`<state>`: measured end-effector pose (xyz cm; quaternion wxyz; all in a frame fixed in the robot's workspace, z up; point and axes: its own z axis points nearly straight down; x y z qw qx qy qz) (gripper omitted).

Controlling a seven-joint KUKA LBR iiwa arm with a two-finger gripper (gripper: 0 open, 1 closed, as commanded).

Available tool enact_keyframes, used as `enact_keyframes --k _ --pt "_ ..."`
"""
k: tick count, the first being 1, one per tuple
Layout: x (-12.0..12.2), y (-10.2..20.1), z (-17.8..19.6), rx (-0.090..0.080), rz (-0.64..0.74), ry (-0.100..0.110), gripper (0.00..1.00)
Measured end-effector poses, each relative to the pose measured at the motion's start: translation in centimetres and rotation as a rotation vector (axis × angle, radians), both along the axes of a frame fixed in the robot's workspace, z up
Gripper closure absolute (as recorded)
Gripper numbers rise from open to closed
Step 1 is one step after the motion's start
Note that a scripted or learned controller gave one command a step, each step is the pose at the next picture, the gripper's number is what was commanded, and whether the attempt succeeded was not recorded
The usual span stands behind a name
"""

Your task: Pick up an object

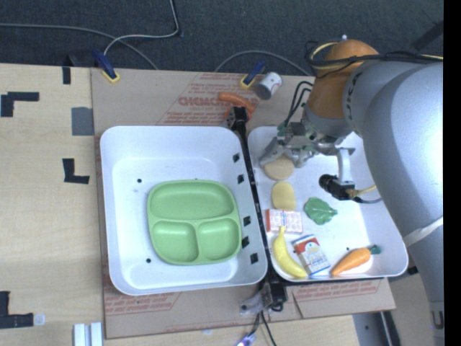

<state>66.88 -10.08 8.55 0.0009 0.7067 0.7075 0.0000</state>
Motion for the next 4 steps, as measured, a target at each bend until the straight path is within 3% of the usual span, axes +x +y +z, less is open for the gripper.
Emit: enact_keyframes --k 4 --pt "-0.01 0.32 -0.01 0.000 0.000 0.000 0.00"
